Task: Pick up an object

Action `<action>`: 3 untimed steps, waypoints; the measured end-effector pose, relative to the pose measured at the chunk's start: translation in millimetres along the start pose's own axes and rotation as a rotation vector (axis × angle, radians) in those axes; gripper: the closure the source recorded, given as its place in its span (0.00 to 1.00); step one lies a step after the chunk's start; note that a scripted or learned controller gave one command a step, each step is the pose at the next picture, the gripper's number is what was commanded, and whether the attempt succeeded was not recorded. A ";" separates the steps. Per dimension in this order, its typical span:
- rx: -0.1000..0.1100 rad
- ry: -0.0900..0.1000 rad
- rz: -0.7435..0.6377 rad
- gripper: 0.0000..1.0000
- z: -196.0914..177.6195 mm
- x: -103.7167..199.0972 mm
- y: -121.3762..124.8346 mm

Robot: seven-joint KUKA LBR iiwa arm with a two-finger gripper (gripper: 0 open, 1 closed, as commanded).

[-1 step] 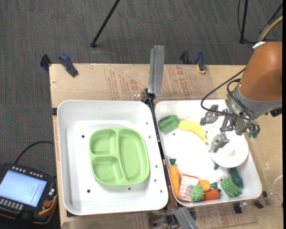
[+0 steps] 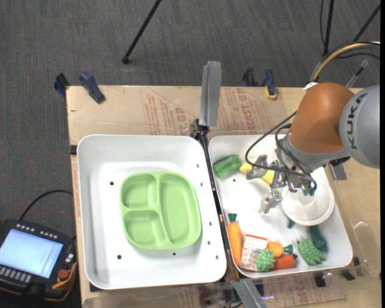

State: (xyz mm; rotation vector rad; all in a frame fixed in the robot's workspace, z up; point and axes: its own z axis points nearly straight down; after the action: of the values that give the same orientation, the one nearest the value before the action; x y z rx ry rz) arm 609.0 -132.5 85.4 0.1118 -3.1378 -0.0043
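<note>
My gripper [image 2: 264,185] hangs low over the left-middle of the right bin [image 2: 343,236], below the arm's orange band [image 2: 321,117]. Its two metal fingers [image 2: 269,202] stand apart, so it is open. A yellow toy [image 2: 247,169] lies right beside the upper finger, partly hidden by the gripper. A green toy vegetable [image 2: 226,165] rests to the left by the bin wall. Just right of the gripper sits a white bowl [image 2: 308,208]. Nothing is visibly held.
Along the right bin's front lie a carrot [image 2: 235,236], a small packet [image 2: 251,252], a green leafy toy [image 2: 264,260], an orange piece [image 2: 283,260] and another green toy [image 2: 311,251]. The left bin [image 2: 93,172] holds a green divided plate [image 2: 160,210].
</note>
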 end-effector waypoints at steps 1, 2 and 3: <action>0.001 -0.005 0.093 0.00 -2.8 -39.5 42.2; 0.001 -0.009 0.087 1.00 -13.9 -41.2 44.2; 0.003 -0.009 -0.224 1.00 -105.6 -39.8 81.0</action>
State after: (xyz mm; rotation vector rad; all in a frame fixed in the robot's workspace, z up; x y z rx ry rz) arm 643.2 -49.1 191.1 0.4634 -3.1153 0.0001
